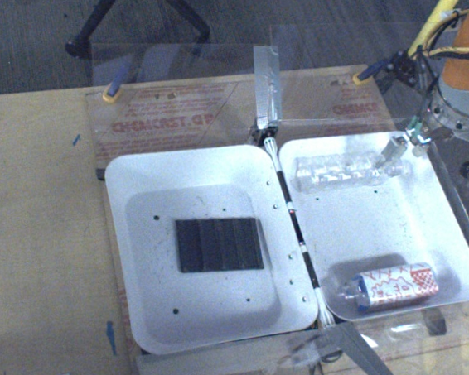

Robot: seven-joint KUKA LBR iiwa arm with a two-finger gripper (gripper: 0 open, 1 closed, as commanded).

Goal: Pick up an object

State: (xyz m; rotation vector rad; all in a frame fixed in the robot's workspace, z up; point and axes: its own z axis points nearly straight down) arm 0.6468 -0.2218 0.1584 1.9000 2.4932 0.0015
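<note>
A black ribbed rectangular pad [220,244] lies flat in the middle of the left bin [135,193]. In the right bin [438,219] a clear plastic bottle [341,170] lies on its side along the far wall. A red-and-white patterned can [395,285] lies on its side near the front wall. My gripper [395,149] reaches in from the upper right and hangs at the right end of the clear bottle, low over the bin's far right corner. Whether it touches the bottle I cannot tell.
The arm's wrist with its orange band [463,75] and cables stands over the bench's far right corner. A metal divider post [266,88] rises behind the seam between the bins. A clear panel [177,118] lies behind the left bin.
</note>
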